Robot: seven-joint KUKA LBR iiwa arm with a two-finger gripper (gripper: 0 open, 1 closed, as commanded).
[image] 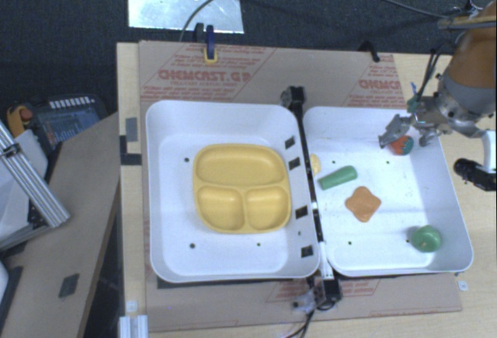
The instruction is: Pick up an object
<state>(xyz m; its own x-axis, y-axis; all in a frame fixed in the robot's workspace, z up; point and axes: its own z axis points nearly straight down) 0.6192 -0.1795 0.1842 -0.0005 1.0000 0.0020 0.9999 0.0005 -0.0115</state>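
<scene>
My gripper [407, 137] hangs over the far right part of the right bin [388, 260], its fingers spread open. A small red-orange object with a green patch [401, 146] lies on the bin floor just below and between the fingertips, and neither finger visibly touches it. A green cylinder [338, 177] lies near the bin's middle left. An orange flat piece [363, 203] sits just below it. At the near right corner rests a green round object [425, 238].
A yellow divided tray [241, 187] fills the middle of the left bin [167, 173]. A small yellow item [314, 165] sits against the black divider [304, 173] between the bins. The arm's grey and orange wrist [472, 80] rises at the right edge.
</scene>
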